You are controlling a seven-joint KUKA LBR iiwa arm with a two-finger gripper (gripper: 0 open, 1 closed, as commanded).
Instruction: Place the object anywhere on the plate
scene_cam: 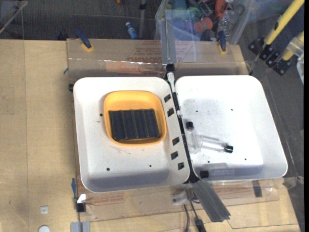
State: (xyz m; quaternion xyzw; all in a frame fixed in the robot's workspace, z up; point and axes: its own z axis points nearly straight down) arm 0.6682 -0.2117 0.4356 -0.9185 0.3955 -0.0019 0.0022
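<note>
Yellow-orange plate (112,103), rounded-square, lies in the left white bin (89,161), towards that bin's far right part. A dark ribbed rectangular block (134,123) lies flat on the plate, covering most of its floor and closest to its near rim. In the right white bin (244,98), near its left edge and near side, lies a clear tube-like item with black ends (207,142), well apart from the plate. Whether the gripper is released or clenched cannot be told.

Prob. robotics lab, 2 white bins (227,93), wooden bench (34,129), clamps (86,44), toy crate (207,8)
</note>
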